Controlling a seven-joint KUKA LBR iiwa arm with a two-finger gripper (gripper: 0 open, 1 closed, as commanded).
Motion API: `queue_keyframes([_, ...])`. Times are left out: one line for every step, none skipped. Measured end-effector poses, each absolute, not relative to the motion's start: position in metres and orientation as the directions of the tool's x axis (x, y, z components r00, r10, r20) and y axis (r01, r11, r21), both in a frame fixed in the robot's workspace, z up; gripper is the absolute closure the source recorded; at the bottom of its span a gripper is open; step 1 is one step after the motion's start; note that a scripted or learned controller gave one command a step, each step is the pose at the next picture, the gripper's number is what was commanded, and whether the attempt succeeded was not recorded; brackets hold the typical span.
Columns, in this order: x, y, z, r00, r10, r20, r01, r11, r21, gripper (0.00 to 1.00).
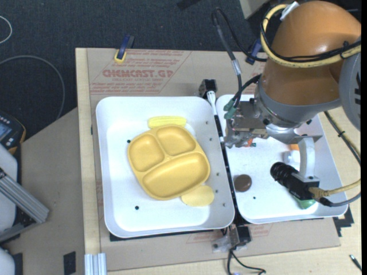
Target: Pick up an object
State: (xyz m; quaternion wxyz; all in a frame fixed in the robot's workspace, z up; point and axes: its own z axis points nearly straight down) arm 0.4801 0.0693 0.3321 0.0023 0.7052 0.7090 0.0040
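My claw (239, 132) hangs right of the yellow divided plastic plate (167, 162), just past the ridge where the two bins meet, over the right shallow white bin (269, 211). I cannot tell if it is open or closed, as the wrist covers it, and I see nothing held. So I judge the step is approach, pick not yet done. Nearest candidate is the small brown round disc (242, 182), right of the plate & nearer the camera than my claw, lying flat and alone. Next move prob. needs a short shift toward the disc, then straight descent. It looks thin, so the grip must go low, w/ care for the bin wall.
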Motion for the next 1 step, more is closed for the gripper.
queue_keyframes([0.4803,0.0901,0.4366,-0.004,1.000,0.004,1.000,0.004,0.015,1.00])
